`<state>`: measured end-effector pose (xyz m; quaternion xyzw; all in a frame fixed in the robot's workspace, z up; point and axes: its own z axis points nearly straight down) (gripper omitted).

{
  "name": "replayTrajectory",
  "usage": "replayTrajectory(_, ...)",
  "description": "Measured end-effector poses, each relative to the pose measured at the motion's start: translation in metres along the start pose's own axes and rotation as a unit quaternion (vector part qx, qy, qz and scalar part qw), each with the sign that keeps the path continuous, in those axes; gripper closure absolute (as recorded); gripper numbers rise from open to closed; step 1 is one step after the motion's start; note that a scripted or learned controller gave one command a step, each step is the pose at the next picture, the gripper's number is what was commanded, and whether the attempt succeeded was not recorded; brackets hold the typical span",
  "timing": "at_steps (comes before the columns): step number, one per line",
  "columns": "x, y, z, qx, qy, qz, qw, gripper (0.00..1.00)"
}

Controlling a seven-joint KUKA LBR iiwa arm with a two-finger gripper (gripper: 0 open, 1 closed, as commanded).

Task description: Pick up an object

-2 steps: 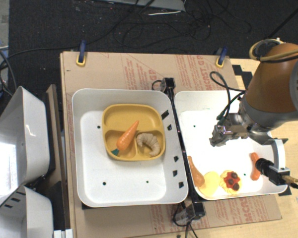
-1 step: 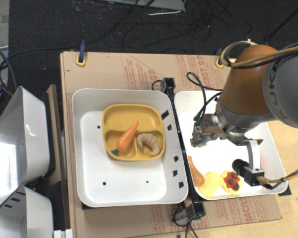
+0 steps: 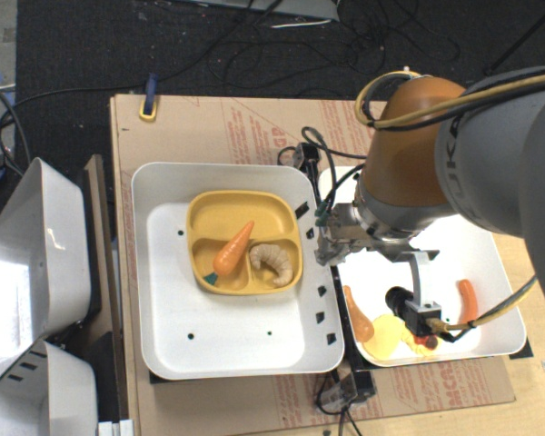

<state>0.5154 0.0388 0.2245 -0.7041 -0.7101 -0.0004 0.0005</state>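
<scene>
Grey arm (image 3: pixel 490 153) over right bin (image 3: pixel 507 275); gripper (image 3: pixel 345 236) near its left wall, open or closed: cannot tell. Left bin (image 3: pixel 163 280): yellow plastic plate (image 3: pixel 209 209), tapered carrot (image 3: pixel 233 248), ribbed shrimp (image 3: pixel 274 262). Near gripper, apart: crumpled yellow lump (image 3: pixel 392 338), glossy orange cone (image 3: pixel 356 316), orange sausage (image 3: pixel 468 300).

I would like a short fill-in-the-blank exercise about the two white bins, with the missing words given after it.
The divided plate lies in the ___ bin of the view.
The orange carrot rests on a plate of ___ colour.
The grey arm hangs over the ___ bin of the view.
Missing words: left; yellow; right.
</scene>
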Motion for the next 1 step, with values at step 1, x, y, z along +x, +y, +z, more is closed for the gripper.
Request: replayTrajectory(1, 0.0508, 0.0049, -0.0129, 0.0, 0.0, 0.0, 1.0, 1.0)
